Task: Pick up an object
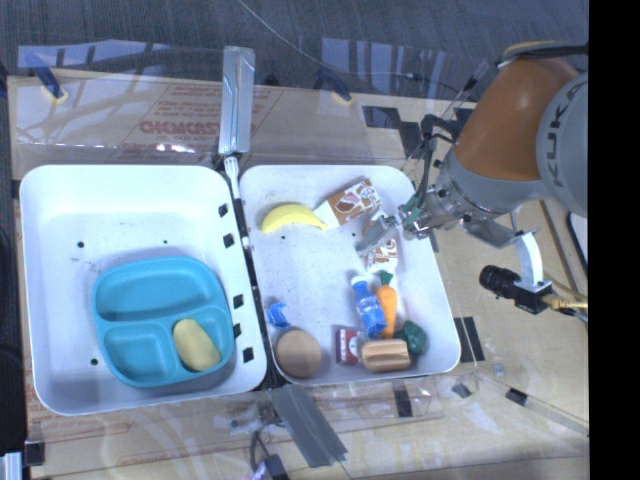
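Observation:
The right bin (pixel 430 268) holds a yellow banana (pixel 292 217), a brown-and-white carton (pixel 352 201), a small white packet (pixel 382 255), a blue bottle (pixel 367 306), an orange carrot (pixel 388 305), a hot dog bun (pixel 385 353), a brown ball (pixel 298 353), a small blue piece (pixel 277 315) and a red-and-white packet (pixel 347 345). My gripper (pixel 380 231) hangs low over the bin's upper right, just right of the carton and above the white packet. Nothing shows as held in it.
In the left bin (pixel 60 198) lies a blue divided tray (pixel 150 303) with a yellow potato-like object (pixel 196 343) in its lower right compartment. A metal divider post (pixel 236 98) rises between the bins. The arm's orange band (pixel 510 118) looms at the right.

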You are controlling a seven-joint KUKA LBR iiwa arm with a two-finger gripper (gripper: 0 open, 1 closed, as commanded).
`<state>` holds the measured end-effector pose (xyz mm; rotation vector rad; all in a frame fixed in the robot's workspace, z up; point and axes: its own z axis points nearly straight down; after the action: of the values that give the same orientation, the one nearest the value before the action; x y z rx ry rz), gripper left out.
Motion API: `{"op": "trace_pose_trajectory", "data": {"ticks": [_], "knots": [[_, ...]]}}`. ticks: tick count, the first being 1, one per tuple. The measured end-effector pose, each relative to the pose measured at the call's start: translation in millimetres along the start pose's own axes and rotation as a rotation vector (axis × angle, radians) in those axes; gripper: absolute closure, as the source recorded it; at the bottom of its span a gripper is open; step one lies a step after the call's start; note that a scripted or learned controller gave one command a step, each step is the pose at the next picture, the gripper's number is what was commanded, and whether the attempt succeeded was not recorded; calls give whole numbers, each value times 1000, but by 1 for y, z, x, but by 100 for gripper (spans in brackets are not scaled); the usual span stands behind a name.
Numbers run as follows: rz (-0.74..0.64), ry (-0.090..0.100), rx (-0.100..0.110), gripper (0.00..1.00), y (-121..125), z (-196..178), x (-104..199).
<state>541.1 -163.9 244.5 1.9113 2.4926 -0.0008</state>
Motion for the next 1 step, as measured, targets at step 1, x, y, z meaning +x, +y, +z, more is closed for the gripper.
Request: {"op": "trace_pose_trajectory", "data": {"ticks": [1], "knots": [[-14, 6, 8, 0, -53, 95, 9]]}}
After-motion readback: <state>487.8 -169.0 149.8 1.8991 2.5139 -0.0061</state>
